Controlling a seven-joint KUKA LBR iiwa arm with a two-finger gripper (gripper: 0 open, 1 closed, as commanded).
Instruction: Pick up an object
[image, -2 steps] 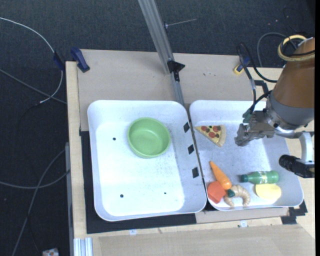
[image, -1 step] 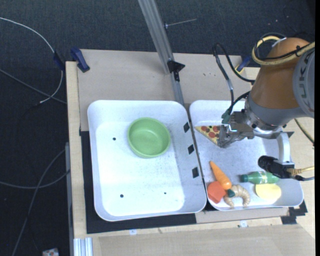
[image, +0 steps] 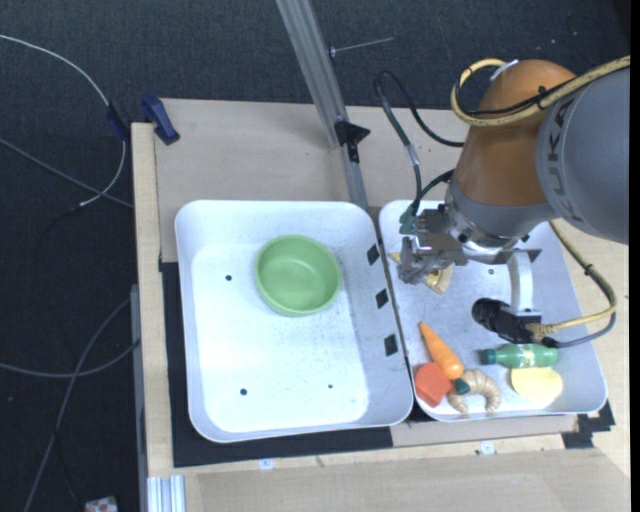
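My gripper (image: 420, 262) hangs over the far left part of the right bin (image: 580, 300), close to the wall between the two bins. A small pale yellow thing (image: 438, 279) peeks out just below it, and I cannot tell whether they touch. Along the right bin's near side lie an orange carrot (image: 438, 345), a red piece (image: 432, 383), a tan knobbly piece (image: 478, 390), a green bottle (image: 518, 355) and a yellow piece (image: 535, 382). A green bowl (image: 297, 274) sits in the left bin (image: 215, 380).
A metal post (image: 325, 85) rises at a slant behind the bins. The grey and orange arm (image: 520, 150) covers the far right of the right bin. A blue clip (image: 160, 118) sits at the bench's far left corner.
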